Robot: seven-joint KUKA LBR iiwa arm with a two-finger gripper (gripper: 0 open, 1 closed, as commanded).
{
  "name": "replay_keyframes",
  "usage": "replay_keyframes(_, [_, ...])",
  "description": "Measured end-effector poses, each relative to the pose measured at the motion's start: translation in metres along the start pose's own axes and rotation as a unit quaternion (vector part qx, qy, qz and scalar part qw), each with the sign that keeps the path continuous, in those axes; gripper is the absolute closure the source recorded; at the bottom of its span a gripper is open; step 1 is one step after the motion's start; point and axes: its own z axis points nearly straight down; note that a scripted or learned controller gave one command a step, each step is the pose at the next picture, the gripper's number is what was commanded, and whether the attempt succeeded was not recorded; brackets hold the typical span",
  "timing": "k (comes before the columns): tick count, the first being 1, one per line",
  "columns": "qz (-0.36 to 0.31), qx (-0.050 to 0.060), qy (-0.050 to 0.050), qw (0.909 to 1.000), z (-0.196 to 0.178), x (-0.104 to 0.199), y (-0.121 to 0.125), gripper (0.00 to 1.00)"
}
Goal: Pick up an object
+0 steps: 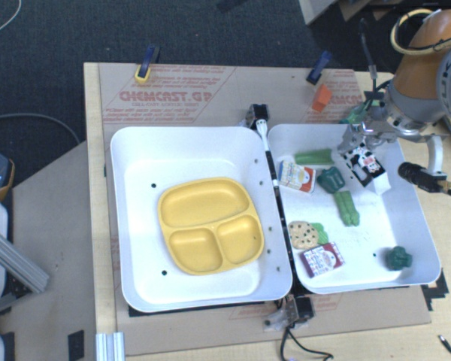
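The pincer (358, 156) hangs low over the upper part of the right bin (413, 224), reaching in from the right on the grey arm (425, 59). Whether it is spread or pressed together cannot be told, since the wrist body covers it from above. Just beneath it lies a small black-and-white object (367, 165), touching or nearly touching the pincer. To its left sit a light green bar (313, 157), a dark green lump (331, 180) and a white packet with red print (295, 176). A green stick (347, 207) lies lower, a cookie (303, 235) and a red packet (322, 259) lie near the bin's front, and a dark green clump (397, 259) rests at its right front corner. The left bin (135, 224) holds a yellow divided tray (210, 224).
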Motion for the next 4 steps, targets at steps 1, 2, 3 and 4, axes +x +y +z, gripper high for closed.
replay_keyframes(1, [0.001, -0.001, 0.000, 1.0000, -0.046, -0.003, -0.005, 1.00])
replay_keyframes(2, [0.000, -0.001, 0.000, 1.0000, -0.089, -0.004, -0.003, 1.00])
replay_keyframes(3, [-0.002, 0.004, 0.002, 1.0000, -0.089, 0.042, -0.025, 1.00])
replay_keyframes(4, [-0.003, 0.004, 0.003, 1.0000, -0.099, 0.097, -0.035, 1.00])
